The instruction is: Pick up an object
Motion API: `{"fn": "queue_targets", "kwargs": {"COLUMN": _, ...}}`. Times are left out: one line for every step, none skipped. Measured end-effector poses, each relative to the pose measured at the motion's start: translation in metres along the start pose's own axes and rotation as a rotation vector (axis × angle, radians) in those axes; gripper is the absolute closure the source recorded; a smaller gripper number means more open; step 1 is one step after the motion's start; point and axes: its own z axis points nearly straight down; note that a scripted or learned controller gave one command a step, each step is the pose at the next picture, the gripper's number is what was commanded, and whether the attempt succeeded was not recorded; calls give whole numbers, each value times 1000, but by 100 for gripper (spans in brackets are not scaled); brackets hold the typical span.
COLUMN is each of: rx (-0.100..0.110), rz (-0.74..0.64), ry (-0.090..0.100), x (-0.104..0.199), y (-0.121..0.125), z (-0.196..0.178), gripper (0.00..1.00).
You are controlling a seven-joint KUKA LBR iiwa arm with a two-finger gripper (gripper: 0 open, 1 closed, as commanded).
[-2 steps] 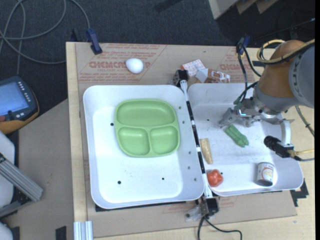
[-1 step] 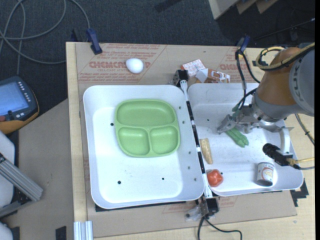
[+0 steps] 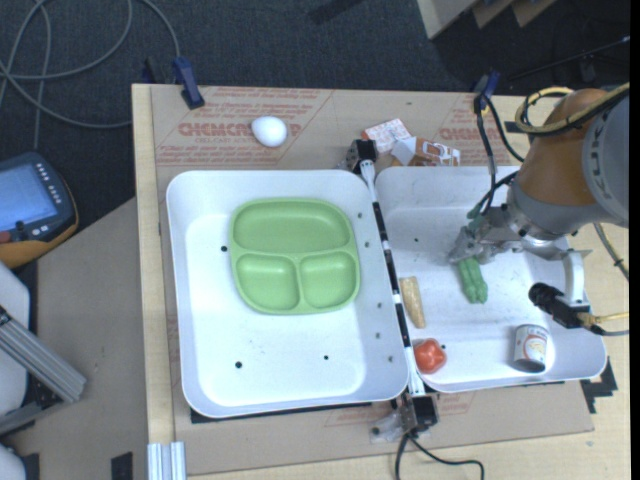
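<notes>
Grey and orange-banded, your arm [image 3: 570, 168] reaches in from the right over the right-hand bin [image 3: 440, 203], its gripper [image 3: 476, 248] low above the bin floor, just at the upper end of a green pickle-shaped object [image 3: 473, 280]. You cannot tell from this angle whether the claw is apart or together, and nothing shows between it. The green object lies on the bin floor, mid-bin. Near it in the same bin you have a tan stick-shaped item [image 3: 412, 302] along the left wall, a red tomato-like piece [image 3: 429, 356] at the near-left corner and a small can [image 3: 530, 348] at the near right. A green divided plate [image 3: 295, 254] sits in the left bin [image 3: 200, 298]. A white egg [image 3: 268, 130] rests on the bench beyond.
</notes>
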Motion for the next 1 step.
{"fn": "queue_targets", "kwargs": {"rx": 0, "rz": -4, "ry": 0, "x": 92, "y": -22, "z": -130, "gripper": 100}}
